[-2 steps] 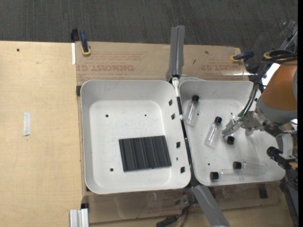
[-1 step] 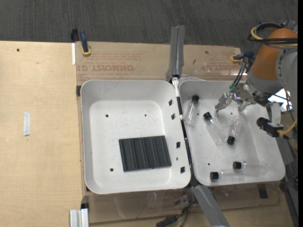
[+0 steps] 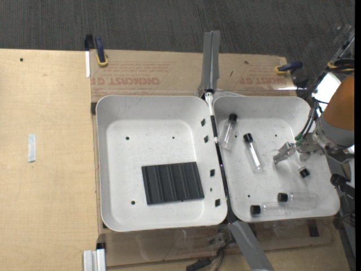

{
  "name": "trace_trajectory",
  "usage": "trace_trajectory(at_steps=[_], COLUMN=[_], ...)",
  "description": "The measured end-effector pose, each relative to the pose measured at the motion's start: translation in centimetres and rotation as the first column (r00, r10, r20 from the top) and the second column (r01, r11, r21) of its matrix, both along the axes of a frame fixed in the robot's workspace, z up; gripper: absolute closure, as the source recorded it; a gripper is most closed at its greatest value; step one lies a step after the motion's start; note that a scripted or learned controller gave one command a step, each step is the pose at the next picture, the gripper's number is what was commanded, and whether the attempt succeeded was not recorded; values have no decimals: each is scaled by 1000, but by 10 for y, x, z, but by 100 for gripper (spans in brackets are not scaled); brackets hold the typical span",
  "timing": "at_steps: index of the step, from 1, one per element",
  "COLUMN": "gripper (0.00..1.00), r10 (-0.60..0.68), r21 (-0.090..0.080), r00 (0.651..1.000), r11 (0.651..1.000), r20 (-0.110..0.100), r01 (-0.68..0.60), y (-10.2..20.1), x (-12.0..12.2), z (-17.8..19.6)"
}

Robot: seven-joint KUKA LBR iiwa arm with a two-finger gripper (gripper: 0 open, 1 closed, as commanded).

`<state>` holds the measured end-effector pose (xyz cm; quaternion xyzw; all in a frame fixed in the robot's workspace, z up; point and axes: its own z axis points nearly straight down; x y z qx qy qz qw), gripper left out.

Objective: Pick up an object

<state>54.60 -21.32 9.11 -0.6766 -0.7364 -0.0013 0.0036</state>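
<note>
1. Risk of a plain miss first: grey arm with an orange band (image 3: pixel 341 110) reaching into the right-hand shallow white bin (image 3: pixel 324 210), two-finger gripper (image 3: pixel 286 154) low over its floor, opening impossible to judge from this slant, nothing visibly held.
2. Nearest candidates: clear plastic tube with a black cap (image 3: pixel 252 150) lying flat just beside the gripper towards the divider, and a small black cap-like piece (image 3: pixel 304 173) close on the near side.
3. Likely failure with the tube: round, smooth and light, so prone to roll aside or squirt out under an off-centre squeeze.
4. Likely failure with the black piece: too small to catch easily and easy to nudge away.
5. Harder targets: a second clear capped tube (image 3: pixel 227 133) lying close to the divider wall and another clear tube (image 3: pixel 293 203) near the front wall, with little clearance and some chance of striking the rim.
6. Left-hand white bin (image 3: pixel 113 208): dark ribbed rectangular panel (image 3: pixel 172 183) lying flat, probably too low to get under.
7. Surface: smooth speckled white bin floors, offering little grip.
8. Room: brown cardboard sheet (image 3: pixel 146 79) under the bins, held by blue-and-orange clamps (image 3: pixel 100 52), on a pale wooden bench (image 3: pixel 45 196); dark grey carpet (image 3: pixel 169 10) beyond.
</note>
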Motion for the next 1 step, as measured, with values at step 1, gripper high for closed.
trace_trajectory(at_steps=[1], gripper=[0], r10=[97], r21=[1], r00=[995], r11=[995], r20=[2], r01=[-97], y=[-3], x=[3], z=[1])
